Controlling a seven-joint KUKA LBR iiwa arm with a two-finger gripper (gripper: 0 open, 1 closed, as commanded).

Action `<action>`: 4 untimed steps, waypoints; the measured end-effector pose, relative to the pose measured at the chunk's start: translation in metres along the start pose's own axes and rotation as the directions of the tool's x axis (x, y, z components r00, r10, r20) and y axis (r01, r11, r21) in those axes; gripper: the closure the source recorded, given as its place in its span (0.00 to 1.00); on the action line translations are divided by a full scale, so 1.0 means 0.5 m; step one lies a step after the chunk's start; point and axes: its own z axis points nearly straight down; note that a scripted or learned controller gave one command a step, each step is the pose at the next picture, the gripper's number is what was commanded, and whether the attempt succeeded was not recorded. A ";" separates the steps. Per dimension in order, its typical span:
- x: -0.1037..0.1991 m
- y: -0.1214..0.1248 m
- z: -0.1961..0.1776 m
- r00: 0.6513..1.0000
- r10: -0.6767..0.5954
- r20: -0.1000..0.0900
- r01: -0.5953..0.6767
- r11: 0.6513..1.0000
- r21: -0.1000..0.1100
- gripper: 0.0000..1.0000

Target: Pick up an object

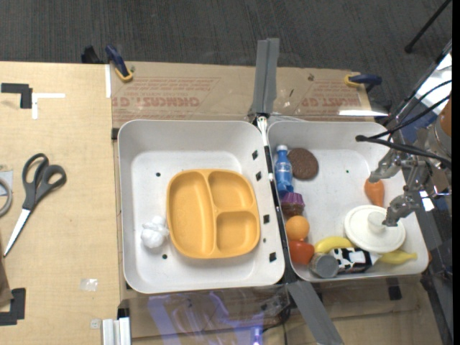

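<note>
My gripper [392,190] hangs over the right side of the right bin [330,141], open, one finger toward the back and one toward the front. Nothing sits between the fingers. An orange carrot [373,190] lies just left of the gap. The front fingertip is above a white round dish [374,230]. Along the bin's left wall lie a blue bottle [282,169], a purple piece [292,204], an orange [297,227] and a red tomato [300,251]. A brown disc [305,163] rests at the back.
At the right bin's front lie a banana [333,244], a grey can [325,266], a black-and-white object [354,259] and a yellow piece [399,257]. The left bin [136,192] holds a yellow divided plate [213,213] and a white lump [153,232]. Scissors [32,192] lie on the bench.
</note>
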 end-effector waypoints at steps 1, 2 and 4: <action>-0.046 -0.060 0.255 0.997 0.077 0.025 -0.077 0.997 0.001 0.00; -0.115 -0.082 0.283 0.992 0.129 0.010 -0.129 0.992 -0.002 0.00; -0.081 0.102 0.300 0.893 0.450 0.000 -0.450 0.893 0.000 0.00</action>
